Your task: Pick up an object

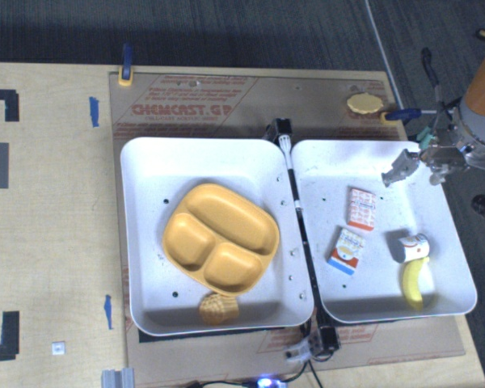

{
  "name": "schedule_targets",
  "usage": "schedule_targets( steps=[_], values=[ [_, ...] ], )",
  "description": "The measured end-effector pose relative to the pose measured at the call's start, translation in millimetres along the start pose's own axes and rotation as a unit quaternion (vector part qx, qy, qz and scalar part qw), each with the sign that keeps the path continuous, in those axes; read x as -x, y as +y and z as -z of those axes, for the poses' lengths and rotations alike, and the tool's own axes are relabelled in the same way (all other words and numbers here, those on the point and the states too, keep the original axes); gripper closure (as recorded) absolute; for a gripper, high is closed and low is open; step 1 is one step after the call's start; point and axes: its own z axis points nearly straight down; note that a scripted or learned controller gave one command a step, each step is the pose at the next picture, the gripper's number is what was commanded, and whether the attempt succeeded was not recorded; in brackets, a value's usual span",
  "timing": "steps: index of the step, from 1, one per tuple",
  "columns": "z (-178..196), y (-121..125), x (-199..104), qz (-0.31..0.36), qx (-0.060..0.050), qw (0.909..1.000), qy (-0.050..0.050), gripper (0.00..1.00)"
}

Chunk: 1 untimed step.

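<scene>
The gripper [406,168] hangs over the upper right corner of the right bin [323,164], clear of the contents. Whether it stands wide or narrow cannot be told from this angle; nothing is seen held in it.

Contents of the right bin: a small red-and-white carton [361,208], a second carton with blue edge [347,250] just below it, and a banana [414,281] lying near the right wall, its upper end touching a small grey-white item [408,245]. The left bin [137,168] bears a yellow compartment tray [218,237] and a tan round item [218,306] at its lower edge.

Judgement: the task stands at the approach step; no object has been taken. The nearest candidate is the red-and-white carton. The next move calls for travel left and down over a chosen item, then a descent centred on it.
</scene>
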Motion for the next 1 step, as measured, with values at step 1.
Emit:
schedule_targets(
  steps=[1],
  values=[
    [-100.1,-4.9,29.9,-0.001,0.000,1.0000,0.000,0.00]
  ],
)
